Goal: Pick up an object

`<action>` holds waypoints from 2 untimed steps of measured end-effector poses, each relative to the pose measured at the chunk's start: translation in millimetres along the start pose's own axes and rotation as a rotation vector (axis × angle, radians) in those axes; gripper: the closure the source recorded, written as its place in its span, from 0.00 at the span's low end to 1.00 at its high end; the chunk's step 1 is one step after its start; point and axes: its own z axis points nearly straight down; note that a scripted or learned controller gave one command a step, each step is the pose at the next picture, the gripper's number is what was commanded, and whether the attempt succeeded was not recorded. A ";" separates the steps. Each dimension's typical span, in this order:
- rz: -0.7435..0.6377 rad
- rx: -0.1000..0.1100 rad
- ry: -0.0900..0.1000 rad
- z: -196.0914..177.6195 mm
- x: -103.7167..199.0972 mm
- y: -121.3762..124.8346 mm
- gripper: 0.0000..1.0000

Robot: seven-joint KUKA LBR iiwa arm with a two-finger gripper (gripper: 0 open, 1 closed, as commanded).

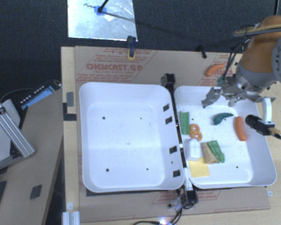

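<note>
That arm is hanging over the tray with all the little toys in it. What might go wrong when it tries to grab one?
Three risks, all guesses:

1. The tan ridged block, green ridged piece and yellow flat square lie crowded together, so the gripper might catch two or nudge them apart.
2. The green strip lies by the right bin's inner wall, leaving little room.
3. The dark teal curved piece and orange sausage-shaped toy look rounded and may slip.

Even, bright overhead light washed out the white bins (126, 95); a foil sheet (101, 12) glared, shadows were faint, focus slightly soft.
</note>
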 end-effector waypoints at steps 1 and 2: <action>0.007 0.013 0.001 101.1 -36.3 -72.4 0.00; 0.001 -0.002 -0.001 84.5 -34.0 -66.0 1.00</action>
